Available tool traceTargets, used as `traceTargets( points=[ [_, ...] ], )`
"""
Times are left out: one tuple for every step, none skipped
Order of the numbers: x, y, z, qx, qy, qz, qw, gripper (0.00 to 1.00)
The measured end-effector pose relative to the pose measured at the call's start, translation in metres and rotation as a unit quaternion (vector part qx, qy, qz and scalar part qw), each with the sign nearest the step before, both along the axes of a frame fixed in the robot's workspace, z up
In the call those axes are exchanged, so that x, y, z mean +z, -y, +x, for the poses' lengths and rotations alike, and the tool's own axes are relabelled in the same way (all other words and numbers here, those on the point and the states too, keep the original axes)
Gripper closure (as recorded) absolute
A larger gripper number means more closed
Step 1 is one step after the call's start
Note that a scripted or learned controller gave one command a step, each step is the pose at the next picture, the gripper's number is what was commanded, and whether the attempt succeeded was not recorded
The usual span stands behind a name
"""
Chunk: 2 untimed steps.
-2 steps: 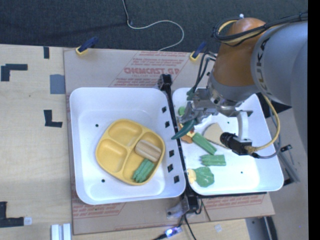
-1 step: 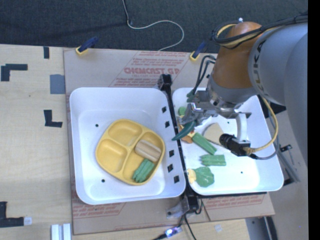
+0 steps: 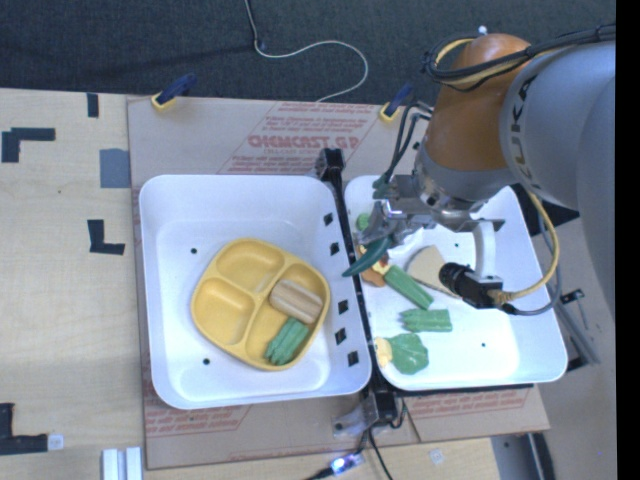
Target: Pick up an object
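Yellow tray (image 3: 232, 293): two items. Right bin (image 3: 520, 353): about five. Gripper (image 3: 375, 240) state: cannot tell.

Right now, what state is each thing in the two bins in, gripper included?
Gripper: low at the right bin's left edge; grip unclear.
Yellow tray: flat in the left bin.
Tan block: lying in the tray.
Green piece: lying in the tray.
Green pieces: loose in the right bin.
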<state>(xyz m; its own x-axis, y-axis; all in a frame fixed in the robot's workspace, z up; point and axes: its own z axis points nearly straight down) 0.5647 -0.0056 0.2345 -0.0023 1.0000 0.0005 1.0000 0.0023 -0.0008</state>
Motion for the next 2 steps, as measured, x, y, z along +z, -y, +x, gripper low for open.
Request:
traceTargets(
  points=[
    [-0.0204,-0.0011,0.0011,-0.001,-0.001,-0.0008,1.0,1.0],
    [-0.0194,-0.0047,-0.0011,0.0,-0.001,-0.0003,1.0,1.0]
  ],
)
